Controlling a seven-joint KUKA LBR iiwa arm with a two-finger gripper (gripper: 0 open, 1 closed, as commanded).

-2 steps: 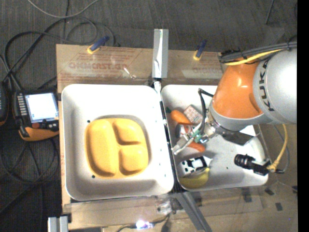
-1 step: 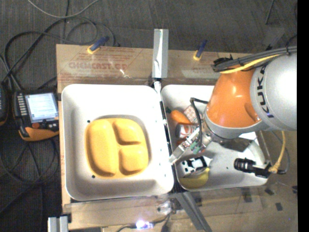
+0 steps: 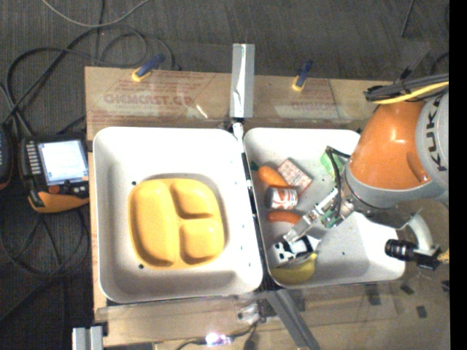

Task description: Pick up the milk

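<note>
While you are looking down on the desk (image 3: 109,93), you are seeing two white bins sitting side by side, touching along their inner rims. The left bin (image 3: 109,268) is carrying one yellow divided tray (image 3: 177,221) with three compartments, lying near its middle with open floor all round it. The right bin (image 3: 365,268) is holding one carrot (image 3: 268,175), one small pink packet (image 3: 295,172), one red can (image 3: 283,197) lying on its side, one orange sausage-shaped piece (image 3: 283,216), one yellow banana-like piece (image 3: 299,270) and one black-and-white carton, the milk (image 3: 287,251). These things are crowding the left half of that bin; the milk is lying near the front-left corner, just beside the yellow piece and close to the bin's inner wall. The right half of the bin floor is lying partly under the arm (image 3: 394,159), which is reaching in from the right. The hand (image 3: 303,233) is slanting down toward the milk, its tip sitting just above and to the right of the carton. You cannot tell from this view how the hand is set or whether it is gripping anything.
</note>
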